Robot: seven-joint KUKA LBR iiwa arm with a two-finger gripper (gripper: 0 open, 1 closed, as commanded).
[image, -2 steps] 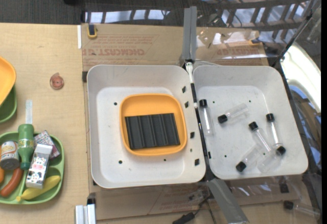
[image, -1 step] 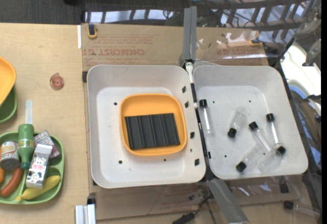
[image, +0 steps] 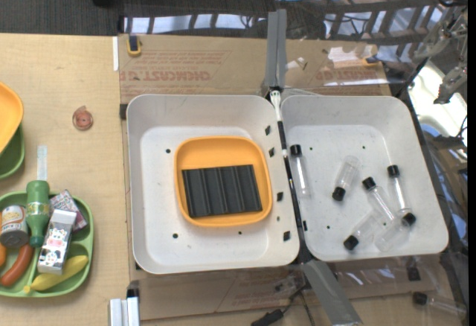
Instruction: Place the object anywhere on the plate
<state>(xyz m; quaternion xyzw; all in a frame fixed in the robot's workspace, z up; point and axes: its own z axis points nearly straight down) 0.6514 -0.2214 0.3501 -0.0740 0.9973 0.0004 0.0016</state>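
Note:
An orange plate (image: pixel 221 150) lies in the middle of the left white bin (image: pixel 149 190). A dark grey ribbed slab (image: pixel 223 190) rests flat on it. The right white bin (image: pixel 394 123) holds several clear plastic tubes with black caps. One tube (image: pixel 300 172) lies along the bin's left wall. Another tube (image: pixel 344 177) sits near the centre. The remaining tubes (image: pixel 383 205) are scattered toward the lower right corner, some touching or crossing.
On the wooden bench to the left, a green tray (image: pixel 78 272) carries toy food and a small bottle. An orange bowl (image: pixel 7 120) sits at the left edge, with a small pink object (image: pixel 83 118) nearby. Cardboard (image: pixel 193 68) lies behind the bins.

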